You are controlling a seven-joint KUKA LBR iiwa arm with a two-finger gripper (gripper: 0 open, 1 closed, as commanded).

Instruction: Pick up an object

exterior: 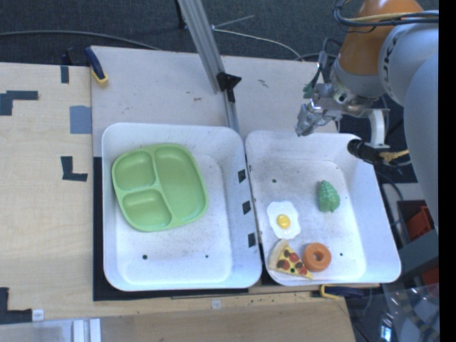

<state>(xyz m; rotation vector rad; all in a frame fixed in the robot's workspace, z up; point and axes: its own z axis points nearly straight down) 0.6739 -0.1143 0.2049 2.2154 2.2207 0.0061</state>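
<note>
Pincer [308, 125] above right bin [370, 191] rim, 4 toys

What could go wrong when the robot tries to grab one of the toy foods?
The pizza slice, donut and fried egg sit crowded near the right bin's front edge, so the gripper might bump a neighbour. The egg and pizza look flat, so the fingers may slide over them. The green toy looks rounded and might roll away.
</note>
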